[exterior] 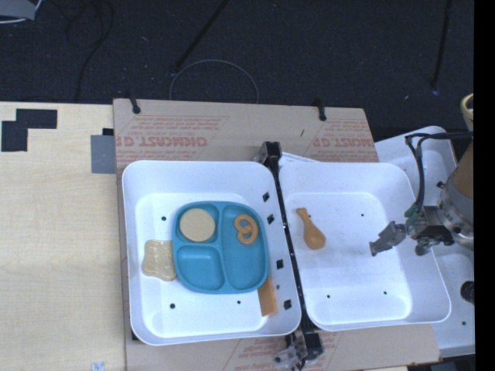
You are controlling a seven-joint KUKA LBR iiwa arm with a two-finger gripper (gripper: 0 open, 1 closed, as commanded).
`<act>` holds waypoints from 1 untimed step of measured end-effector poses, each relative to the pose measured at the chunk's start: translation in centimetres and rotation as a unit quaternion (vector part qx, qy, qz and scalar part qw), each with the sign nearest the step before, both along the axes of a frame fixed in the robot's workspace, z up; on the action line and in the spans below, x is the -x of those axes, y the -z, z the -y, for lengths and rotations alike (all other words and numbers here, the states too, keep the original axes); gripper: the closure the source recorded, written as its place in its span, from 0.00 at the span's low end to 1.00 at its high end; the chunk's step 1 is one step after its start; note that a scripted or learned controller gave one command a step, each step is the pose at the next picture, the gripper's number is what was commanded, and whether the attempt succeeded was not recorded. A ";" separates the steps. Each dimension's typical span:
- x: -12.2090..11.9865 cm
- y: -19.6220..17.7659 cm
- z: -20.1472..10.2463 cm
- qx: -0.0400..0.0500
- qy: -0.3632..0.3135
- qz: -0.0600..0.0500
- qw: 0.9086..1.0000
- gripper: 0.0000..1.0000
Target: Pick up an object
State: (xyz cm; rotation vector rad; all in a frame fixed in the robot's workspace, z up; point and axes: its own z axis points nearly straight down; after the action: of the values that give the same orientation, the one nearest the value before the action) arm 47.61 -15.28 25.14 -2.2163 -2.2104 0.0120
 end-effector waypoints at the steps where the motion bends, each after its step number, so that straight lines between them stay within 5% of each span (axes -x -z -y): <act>1: -0.2 -0.6 0.0 0.001 -0.001 0.006 1.000 0.00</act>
State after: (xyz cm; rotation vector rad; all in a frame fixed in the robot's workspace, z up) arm 47.83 -15.30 25.71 -2.2210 -2.2207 0.0017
